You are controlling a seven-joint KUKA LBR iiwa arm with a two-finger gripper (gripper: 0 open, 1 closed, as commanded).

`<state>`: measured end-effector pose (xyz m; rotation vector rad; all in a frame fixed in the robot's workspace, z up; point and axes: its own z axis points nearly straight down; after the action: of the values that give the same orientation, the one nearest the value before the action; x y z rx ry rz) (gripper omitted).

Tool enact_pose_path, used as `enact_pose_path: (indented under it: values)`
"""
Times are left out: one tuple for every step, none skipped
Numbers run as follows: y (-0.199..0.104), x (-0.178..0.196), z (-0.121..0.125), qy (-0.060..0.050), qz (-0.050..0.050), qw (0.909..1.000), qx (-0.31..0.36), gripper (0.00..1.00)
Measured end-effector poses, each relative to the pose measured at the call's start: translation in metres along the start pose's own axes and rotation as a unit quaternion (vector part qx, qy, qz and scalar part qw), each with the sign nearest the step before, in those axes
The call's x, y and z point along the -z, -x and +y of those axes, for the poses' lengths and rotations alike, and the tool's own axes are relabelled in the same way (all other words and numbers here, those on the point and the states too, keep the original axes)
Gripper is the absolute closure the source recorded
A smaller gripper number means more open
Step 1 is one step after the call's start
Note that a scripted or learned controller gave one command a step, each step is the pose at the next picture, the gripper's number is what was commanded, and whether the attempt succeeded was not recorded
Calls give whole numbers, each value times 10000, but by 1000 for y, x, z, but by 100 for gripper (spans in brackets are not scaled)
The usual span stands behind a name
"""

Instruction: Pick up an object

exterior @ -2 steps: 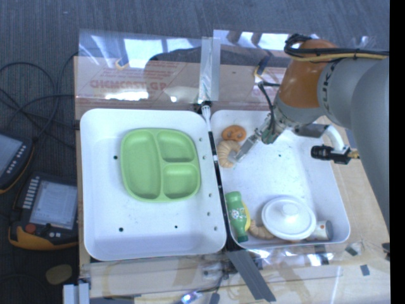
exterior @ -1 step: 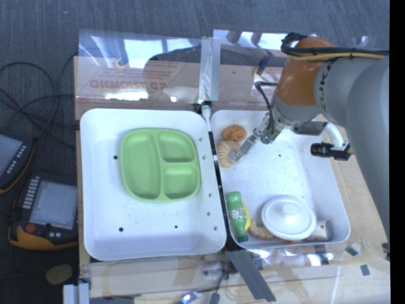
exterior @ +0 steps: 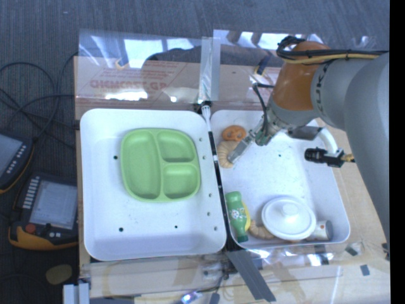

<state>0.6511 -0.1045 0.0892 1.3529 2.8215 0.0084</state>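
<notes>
In the right bin (exterior: pixel 316 189), my gripper (exterior: pixel 237 151) reaches down and left from the orange-banded wrist into the far left corner. Its tip is right beside a tan curved object (exterior: pixel 223 152) that lies against the bin's left wall; I cannot tell whether they touch. A small orange-brown round piece (exterior: pixel 234 132) lies just behind the gripper. Toward the front are a green bottle (exterior: pixel 236 211) along the left wall and a white round lidded dish (exterior: pixel 288 217). A tan stick-like item (exterior: pixel 259 232) pokes out from under the dish.
The left bin (exterior: pixel 101 227) holds a green divided plate (exterior: pixel 160 164) in its middle. The ridge where the two bins meet (exterior: pixel 215 182) runs close to the gripper's left. Bare white floor lies in the middle of the right bin.
</notes>
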Motion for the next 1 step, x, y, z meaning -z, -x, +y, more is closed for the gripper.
enact_pose_path:
  values:
    - [-46,93,40,-73,41,9881,-1538,0]
